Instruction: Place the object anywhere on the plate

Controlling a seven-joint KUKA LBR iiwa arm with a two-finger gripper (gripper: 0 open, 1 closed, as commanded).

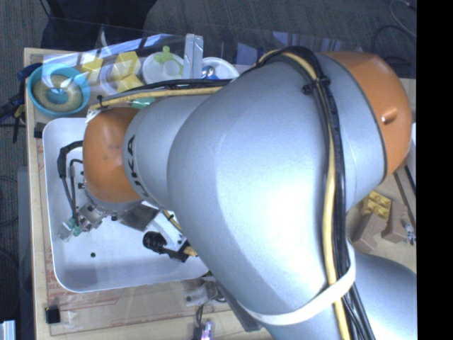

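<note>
The arm (283, 190) is the largest body: its grey casing spreads from the centre of the view to the 3 and 5 o'clock edges, with one orange band at 2 o'clock and a second orange section at 9 o'clock, above the wrist. A yellow-and-black cable runs down its back.

The bench (35, 275) shows as a pale wooden margin along the 9 and 7 o'clock sides.

The left bin (53, 190) lies at 8 to 9 o'clock. You see its white floor and rounded rim, while the arm covers its 3 o'clock side.

A blue-rimmed dish (53, 91), round, sits at 10 o'clock, outside the bin and just beyond its far rim.

A row of clutter (141, 66), yellow, pale green and clear pieces, runs along the bench from 11 to 12 o'clock, beside the dish.

A yellow block (375, 204) lies at 3 o'clock, past the arm.

The gripper (79, 219) hangs low over the bin floor at 9 o'clock. You cannot tell whether it is apart, together or clamped on anything.

A green piece (71, 225) shows at the gripper's tip; you cannot tell whether it is the task's object or part of the tool.

A dark speck (92, 255) rests on the bin floor at 6 o'clock from the gripper.
</note>
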